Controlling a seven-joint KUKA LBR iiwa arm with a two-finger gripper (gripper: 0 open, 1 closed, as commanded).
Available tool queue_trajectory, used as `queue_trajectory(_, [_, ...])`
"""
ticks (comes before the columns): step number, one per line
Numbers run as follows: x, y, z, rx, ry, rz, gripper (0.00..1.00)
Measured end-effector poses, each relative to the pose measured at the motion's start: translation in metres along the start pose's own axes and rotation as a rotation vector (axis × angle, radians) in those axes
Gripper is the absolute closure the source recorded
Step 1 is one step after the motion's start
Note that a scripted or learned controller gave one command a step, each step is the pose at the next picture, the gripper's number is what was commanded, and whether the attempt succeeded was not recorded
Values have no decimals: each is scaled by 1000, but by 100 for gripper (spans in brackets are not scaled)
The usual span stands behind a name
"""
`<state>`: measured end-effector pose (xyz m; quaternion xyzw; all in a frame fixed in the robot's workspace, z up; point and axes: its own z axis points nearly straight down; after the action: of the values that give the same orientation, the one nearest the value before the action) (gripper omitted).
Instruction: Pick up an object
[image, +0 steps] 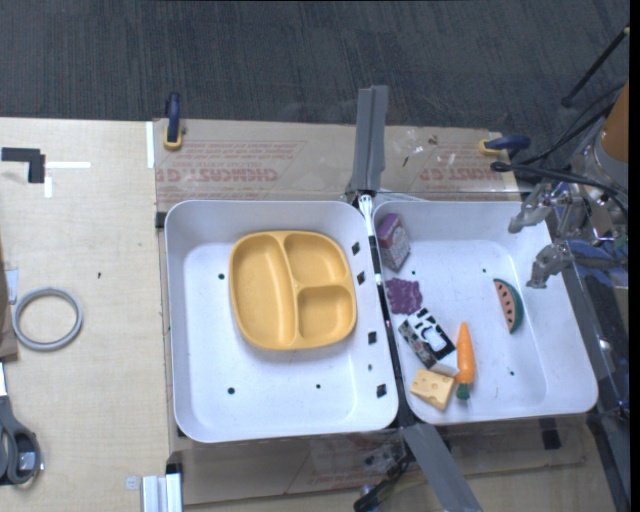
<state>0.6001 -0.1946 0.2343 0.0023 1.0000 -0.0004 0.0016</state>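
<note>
At the right edge of the frame, you see the metallic two-finger gripper (545, 243) poised over the upper right corner of the right-hand shallow white bin (530, 395); its two fingers stand parted, with nothing between them.

Inside that bin, the objects lie toward its left and centre. A small grey-and-purple packet (392, 241) rests near the upper left corner, close to the dividing wall. Just below it lies a flat purple cluster resembling toy grapes (404, 294). Lower still you find a black-and-white printed card (427, 335), and just beside it on the right an orange toy carrot with a green end (465, 358), lying nearly upright in the frame. A yellow wedge of toy cheese (433, 387) sits at the lower left, touching or nearly touching the carrot's green end. A red-and-green toy watermelon slice (509, 304) lies apart at centre right, nearest the gripper.

The left-hand shallow white bin (200, 400) contains a yellow three-compartment plastic plate (292, 290). On the wooden bench (80, 420) at the left of the frame rests a grey tape ring (45, 318).
</note>
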Motion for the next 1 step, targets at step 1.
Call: queue_trajectory(1, [64,65,120,-1,-2,-30,0])
